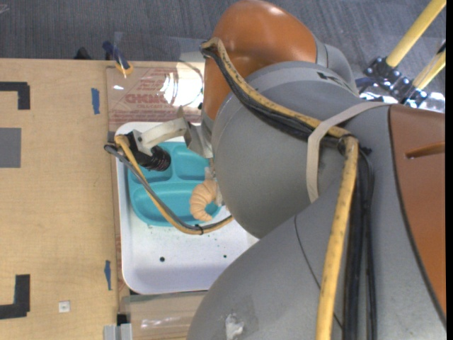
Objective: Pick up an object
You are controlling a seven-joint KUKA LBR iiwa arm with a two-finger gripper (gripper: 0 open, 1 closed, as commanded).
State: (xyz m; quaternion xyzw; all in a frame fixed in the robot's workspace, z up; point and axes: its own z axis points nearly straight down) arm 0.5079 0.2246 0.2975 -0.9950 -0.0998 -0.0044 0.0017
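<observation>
Arm (283, 154) — grey, with an orange band (265, 30) at the top; reaches in from the right and covers most of the view, including the right part of the bin. Gripper (202, 151) — low over the bin's upper area, above the tray's top edge, mostly hidden under the arm; whether it is open or closed cannot be told, and nothing can be seen held in it. Bin (141, 261) — shallow, white, rounded corners, set against the tabletop's right side; a few dark specks (162, 259) on its bare lower floor. Tray (152, 204) — teal, divided into compartments, lying flat in the upper half of the bin, its right part under the arm. Croissant (204, 200) — tan, curved, resting on the tray's lower right rim, just beside the arm's edge and partly covered by it; below the gripper, not touching it as far as can be seen. Tabletop (56, 190) — brown board, with black corner marks (21, 94) at left and short strips of blue tape (95, 101) near the bin. Clear sheet (152, 91) — red print and a bright glare, just above the bin. Floor (141, 13) — grey carpet, beyond the tabletop. Yellow poles (425, 20) — slanted, upper right corner.
</observation>
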